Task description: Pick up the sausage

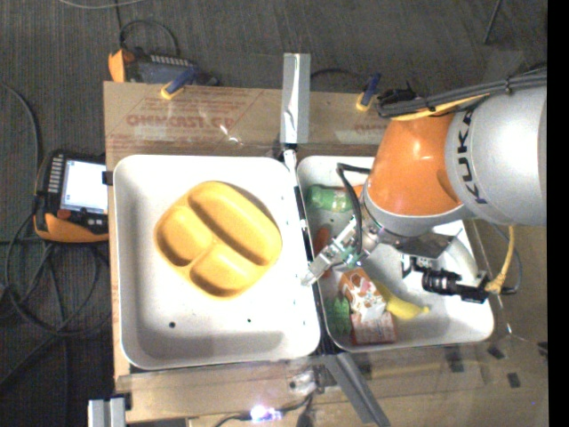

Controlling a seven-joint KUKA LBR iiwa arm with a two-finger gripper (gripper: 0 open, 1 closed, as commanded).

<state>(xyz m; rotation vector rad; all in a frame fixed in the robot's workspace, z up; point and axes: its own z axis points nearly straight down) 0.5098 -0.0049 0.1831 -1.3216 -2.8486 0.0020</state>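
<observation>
- Reaching in from the right, the big grey and orange arm point(444, 163) hung over the right bin point(476, 327) and hid much of it.
- The gripper point(327, 261) sat low at the left side of that bin, close to the wall between the two bins.
- Its fingers point(316, 267) looked a little apart, with a small gap, and nothing could be seen between them.
- A thin reddish thing point(319, 239), which may have been the sausage, lay just above the gripper by the bin's left wall. It was too small and too hidden to be sure.
- A green thing point(327, 199) lay near the top of the right bin.
- A packet with red and white on it point(366, 308) lay near the bottom, with a small green thing point(340, 310) just to its left.
- A yellow banana point(405, 308) lay beside the packet, to its right.
- The left bin point(142, 336) held a yellow tray with three parts point(219, 237), which was tilted a bit.
- Both bins sat on a brown board on the surface point(213, 118).
- An orange and black box with a screen point(73, 196) lay on the floor to the left.
</observation>
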